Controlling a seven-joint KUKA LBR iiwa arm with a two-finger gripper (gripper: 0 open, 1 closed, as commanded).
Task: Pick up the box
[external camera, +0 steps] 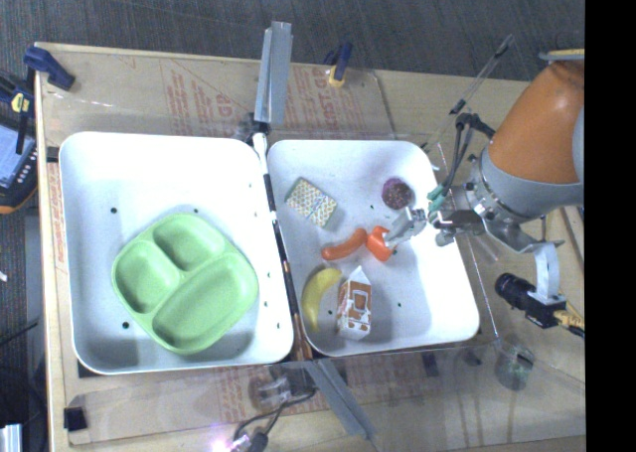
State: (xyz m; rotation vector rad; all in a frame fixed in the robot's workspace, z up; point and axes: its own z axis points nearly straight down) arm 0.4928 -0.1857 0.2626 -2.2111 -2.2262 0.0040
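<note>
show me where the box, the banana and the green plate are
box [354,307]: camera view, middle of its printed top face
banana [316,298]: camera view, middle of the yellow curve, left of the box
green plate [185,283]: camera view, ridge between its compartments, in the left bin

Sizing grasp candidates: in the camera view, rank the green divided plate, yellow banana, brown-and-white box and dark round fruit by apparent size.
Largest to smallest:
1. Green divided plate, by far.
2. Brown-and-white box and yellow banana: too alike to rank; the box overlaps the banana's edge.
3. Dark round fruit, smallest.
</note>
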